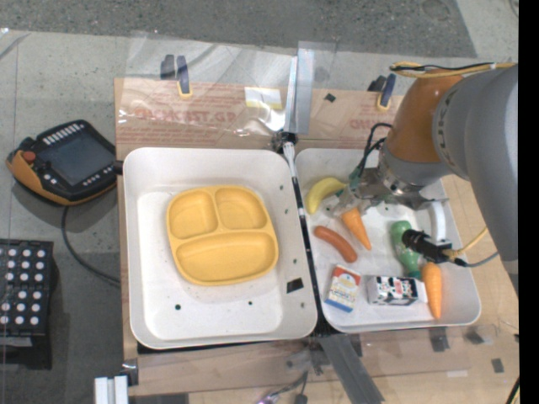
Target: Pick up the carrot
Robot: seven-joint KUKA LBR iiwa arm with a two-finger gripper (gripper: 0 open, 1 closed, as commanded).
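Observation:
Two carrots lie in the right bin (pixel 467 314). One orange carrot (pixel 356 228) is near the bin's middle, pointing toward the front. A second carrot (pixel 433 289) rests at the front right. My gripper (pixel 360 194) hangs just behind the thick end of the middle carrot, close above it, under the grey arm with its orange band (pixel 421 124). The arm hides the back right part of the bin.
A yellow banana (pixel 322 194), a red sausage (pixel 336 242), a green object (pixel 405 244), a small carton (pixel 343 289) and a black-and-white pack (pixel 393 290) share the right bin. The left bin (pixel 147 310) holds a yellow divided plate (pixel 223 234). A teach pendant (pixel 63 160) lies far left.

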